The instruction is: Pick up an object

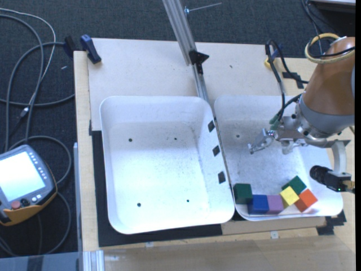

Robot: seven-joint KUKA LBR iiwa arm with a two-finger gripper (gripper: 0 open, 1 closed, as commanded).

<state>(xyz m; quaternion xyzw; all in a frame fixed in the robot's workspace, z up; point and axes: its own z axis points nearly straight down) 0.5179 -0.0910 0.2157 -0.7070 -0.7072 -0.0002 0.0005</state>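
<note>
- Bench [146, 72]: a pale board is seen set on dark carpet, with two shallow white bins borne side by side on it.
- Left bin [113, 117]: placed on the bench's left half; only small dark specks are seen on its floor.
- Right bin [237, 114]: placed touching the left bin along a shared edge, where three small black clips are fixed.
- Arm [333, 78]: grey with an orange band, reached in from the right and held over the right bin's far right part.
- Metal rail [177, 21]: laid at a slant from the top edge down to the join between the bins.
- Handheld screen [22, 179]: rested on the carpet left of the bench, with cables looped above it.
- Gripper [260, 145]: held over the middle of the right bin, pointed left; its thin fingers are seen slightly apart, with nothing between them.
- Blocks: six are gathered along the right bin's near edge, well apart from the gripper. A dark green block [243, 193], a blue block [260, 204] and a purple block [274, 203] are set in a touching row; a yellow block [290, 196], a green block [295, 184] and an orange block [307, 199] are clustered just beside them to the right.
</note>
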